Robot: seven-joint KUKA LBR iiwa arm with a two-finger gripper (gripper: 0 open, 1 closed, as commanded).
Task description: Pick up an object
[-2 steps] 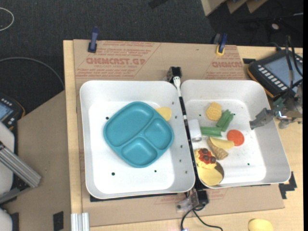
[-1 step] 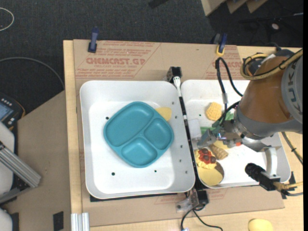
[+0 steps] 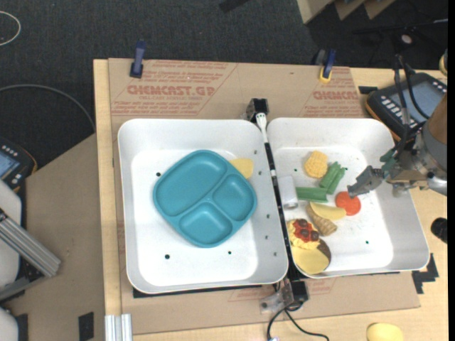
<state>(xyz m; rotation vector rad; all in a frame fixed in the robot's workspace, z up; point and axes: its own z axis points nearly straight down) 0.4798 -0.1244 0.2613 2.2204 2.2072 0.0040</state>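
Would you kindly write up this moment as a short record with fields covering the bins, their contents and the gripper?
left bin: holds a blue divided plate with a small yellow piece at its upper right edge
right bin: holds a cluster of toy foods, among them a green piece, a red piece and a yellow waffle-like piece
gripper: over the right bin, beside the red piece
grasp: nothing seen between the fingers

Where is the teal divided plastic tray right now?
In the camera view, the teal divided plastic tray lies in the left white bin, near its middle, with a small yellow piece touching its upper right edge.
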